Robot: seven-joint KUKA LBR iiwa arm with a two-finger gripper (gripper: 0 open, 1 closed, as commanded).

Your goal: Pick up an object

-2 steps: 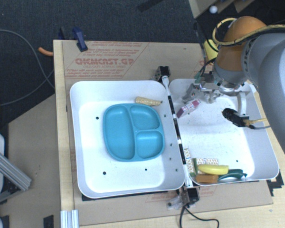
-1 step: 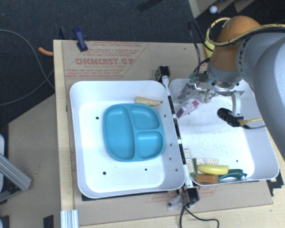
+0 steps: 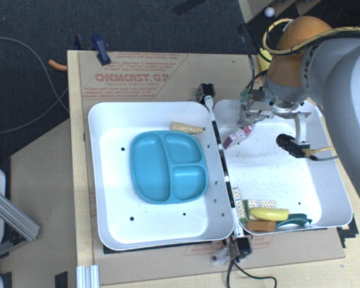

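- The worktop (image 3: 138, 77) is carrying two shallow white bins side by side, with red printing showing on its bare far part.
- The grey arm (image 3: 342, 71) is reaching in from the right, its orange band sitting above the wrist, over the far part of the right bin (image 3: 288, 179).
- The left bin (image 3: 108, 179) is holding a blue divided plate (image 3: 168, 165), which is lying flat near its middle.
- The end effector (image 3: 249, 120) is hanging over the far left corner of the right bin, close to the wall between the bins; whether it is open or closed cannot be told from this angle.
- A yellow banana-shaped thing (image 3: 269, 213) is lying in the near corner of the right bin, with a teal-handled thing (image 3: 295, 222) and a brown piece (image 3: 261, 225) crowding just beside it.
- A tan stick (image 3: 187, 128) is lying at the far edge of the blue divided plate.
- The pink object (image 3: 237, 137) is sitting tilted right under the end effector, just beside the dividing wall; whether it is being gripped is unclear.
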